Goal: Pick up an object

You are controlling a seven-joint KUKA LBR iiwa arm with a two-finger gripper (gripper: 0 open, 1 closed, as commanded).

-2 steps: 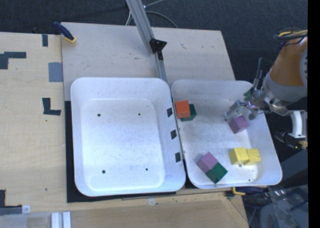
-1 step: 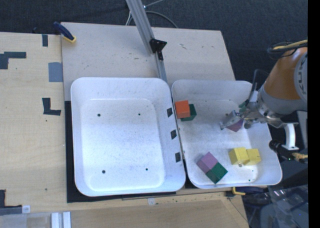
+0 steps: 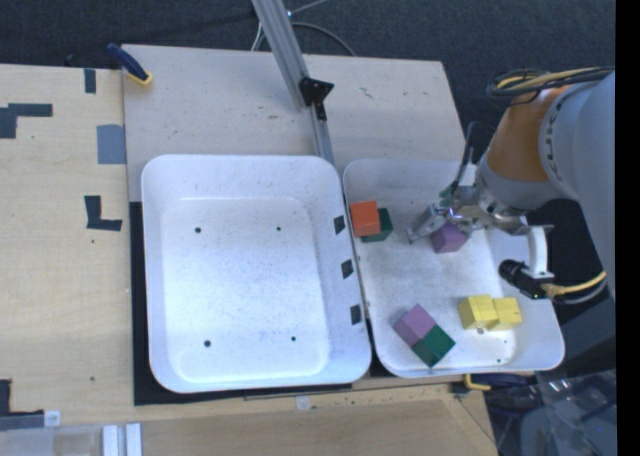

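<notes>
Two shallow white bins side by side on bench: left bin [image 3: 160,244] and right bin [image 3: 540,349]. Grey arm [image 3: 575,134] with orange band enters from right, partly cut off at frame edge. Gripper [image 3: 447,227] low over upper middle of right bin, directly over a small purple block [image 3: 451,238]. Only lower part of purple block visible; rest covered by gripper hardware. Cannot tell from this angle whether pincer is clamped on purple block, merely touching it, or apart around it. Elsewhere in right bin: orange block [image 3: 365,216] touching a green block [image 3: 381,227] near left wall, green one mostly hidden behind orange. Yellow block [image 3: 488,312] toward lower right. Mauve block [image 3: 413,324] touching dark green block [image 3: 434,346] near front rim.
</notes>
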